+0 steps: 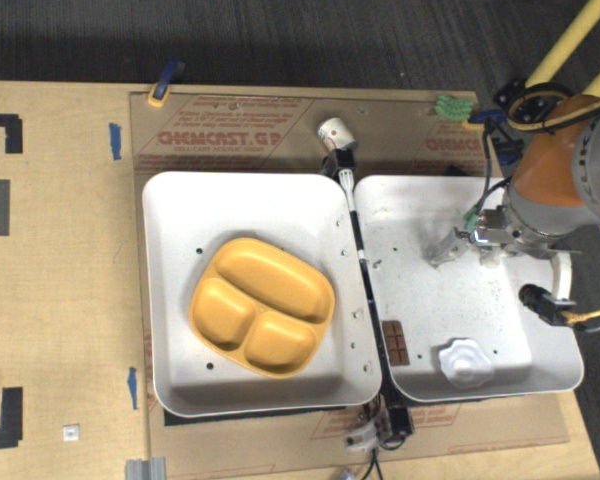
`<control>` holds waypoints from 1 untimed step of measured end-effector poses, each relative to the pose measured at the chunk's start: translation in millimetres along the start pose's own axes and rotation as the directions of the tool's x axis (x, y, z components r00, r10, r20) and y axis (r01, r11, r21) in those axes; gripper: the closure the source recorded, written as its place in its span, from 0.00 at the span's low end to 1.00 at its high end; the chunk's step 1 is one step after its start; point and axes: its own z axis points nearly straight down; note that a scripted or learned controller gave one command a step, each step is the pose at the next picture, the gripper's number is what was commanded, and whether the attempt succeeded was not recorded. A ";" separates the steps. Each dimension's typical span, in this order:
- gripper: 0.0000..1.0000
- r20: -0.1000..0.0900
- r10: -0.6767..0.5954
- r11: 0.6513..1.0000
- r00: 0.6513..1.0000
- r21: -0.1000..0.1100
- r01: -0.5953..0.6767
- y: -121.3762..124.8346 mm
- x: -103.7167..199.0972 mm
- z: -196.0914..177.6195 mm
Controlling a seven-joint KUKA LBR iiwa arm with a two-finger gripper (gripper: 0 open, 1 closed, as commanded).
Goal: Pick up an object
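A yellow divided plate (262,305) lies upside down in the left bin (170,208). In the right bin (420,203) a small white lumpy object (463,360) rests near the front edge. A small brown block (394,341) sits by that bin's left wall. The arm, grey with an orange band (552,173), comes in from the right. Its gripper (452,247) hangs over the middle of the right bin, behind the white object and to the right of the brown block. Nothing shows in its grasp.
A white-capped post and a black divider (346,183) run between the two bins. Cables and a black part (542,304) hang from the wrist over the right bin's right side. Clamps and tape mark the brown board behind the bins.
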 end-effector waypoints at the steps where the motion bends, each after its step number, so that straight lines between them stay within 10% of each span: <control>1: 0.00 0.001 -0.172 0.985 0.985 -0.001 0.172 28.1 6.1 -0.1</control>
